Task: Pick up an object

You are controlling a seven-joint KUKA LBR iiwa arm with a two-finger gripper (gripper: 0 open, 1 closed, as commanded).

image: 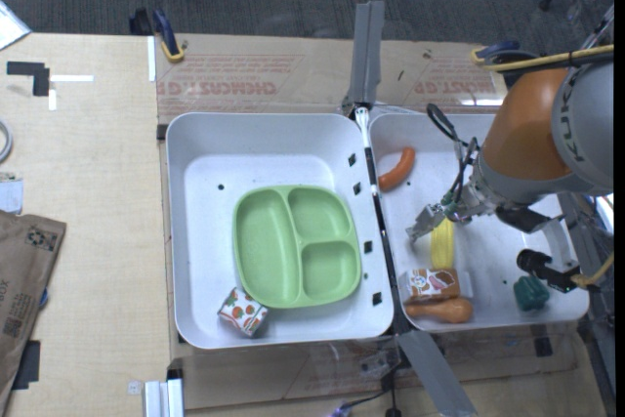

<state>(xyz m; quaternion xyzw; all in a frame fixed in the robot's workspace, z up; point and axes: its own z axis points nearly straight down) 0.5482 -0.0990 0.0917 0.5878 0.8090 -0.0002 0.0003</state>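
A: Logging the right bin (508, 312). The arm (532, 137) is reaching in from the right and the gripper (427, 222) is hanging low over the yellow corn cob (442, 243). Taking the cob as landmark.

B: Is the gripper holding it?

A: Cannot tell. The metal fingers are sitting at the cob's upper-left end, overlapping it in this slanted view, but whether they are spread or closed is not readable, and nothing is clearly showing between them. The cob is lying flat on the bin floor, long axis running up and down.

B: Why that object?

A: Judgement only: it is lying apart from the walls, so the fingers are getting room on both sides. Just below the cob, a small printed packet (432, 283) is resting against an orange carrot-like piece (439, 310); those two are touching, so harder to separate. An orange sausage (395, 167) is lying above the cob, near the divider. A dark green item (530, 292) is sitting well right of the cob.

B: Left bin?

A: A green divided tray (296, 244) is occupying it, well left of the cob, with a small printed carton (242, 312) at the tray's lower-left corner.
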